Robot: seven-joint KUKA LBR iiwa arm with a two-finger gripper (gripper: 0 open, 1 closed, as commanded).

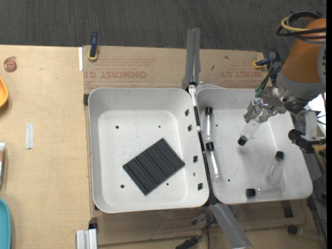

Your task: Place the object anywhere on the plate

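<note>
A dark grey ridged plate lies flat and turned at an angle in the left bin. Above the right bin, my gripper is shut on a clear tube, which hangs tilted with its black cap pointing down and left. The tube is lifted off the bin floor, well to the right of the plate.
Three more clear tubes with black caps lie in the right bin: two end to end along its left wall, one near the right side. A further tube rests by the front rim. A ridge divides the bins.
</note>
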